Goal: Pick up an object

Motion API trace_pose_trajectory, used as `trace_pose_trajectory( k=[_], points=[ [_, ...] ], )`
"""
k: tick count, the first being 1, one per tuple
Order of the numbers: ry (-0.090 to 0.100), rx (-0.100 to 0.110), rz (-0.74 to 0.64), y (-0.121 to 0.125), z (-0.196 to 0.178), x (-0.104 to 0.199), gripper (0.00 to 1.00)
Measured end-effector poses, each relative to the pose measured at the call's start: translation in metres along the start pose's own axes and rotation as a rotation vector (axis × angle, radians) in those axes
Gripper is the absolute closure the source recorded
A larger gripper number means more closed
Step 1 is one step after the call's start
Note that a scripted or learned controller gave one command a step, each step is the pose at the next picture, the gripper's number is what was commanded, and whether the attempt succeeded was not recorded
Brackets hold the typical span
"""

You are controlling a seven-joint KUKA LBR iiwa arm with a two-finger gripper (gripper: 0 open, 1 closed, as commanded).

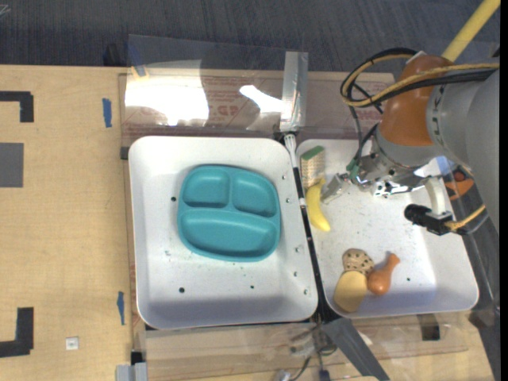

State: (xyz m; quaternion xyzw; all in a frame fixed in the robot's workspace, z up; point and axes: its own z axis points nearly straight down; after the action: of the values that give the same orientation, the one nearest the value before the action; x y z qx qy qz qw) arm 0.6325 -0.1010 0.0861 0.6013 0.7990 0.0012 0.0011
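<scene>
Two white bins sit side by side on a wooden bench [63, 236]. A teal divided plate [230, 213] fills the left bin [151, 292]. Over the right bin [452, 292], the gripper [337, 187] hangs just right of a banana [317, 206]; I cannot tell whether its fingers are apart. Near the front lie a cookie [357, 259], an orange drumstick [383, 274] and a yellow pear-like piece [350, 290].
</scene>
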Motion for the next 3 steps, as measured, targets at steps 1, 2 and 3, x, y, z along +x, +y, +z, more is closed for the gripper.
trace_pose_trajectory(
  k=[1, 2, 3],
  points=[
    [-0.005, -0.004, -0.033, -0.008, -0.101, -0.041, 0.0],
    [0.024, 0.022, -0.03, 0.001, -0.002, -0.112, 0.0],
    [0.003, -0.006, 0.163, -0.045, -0.001, -0.094, 0.0]
  ],
)
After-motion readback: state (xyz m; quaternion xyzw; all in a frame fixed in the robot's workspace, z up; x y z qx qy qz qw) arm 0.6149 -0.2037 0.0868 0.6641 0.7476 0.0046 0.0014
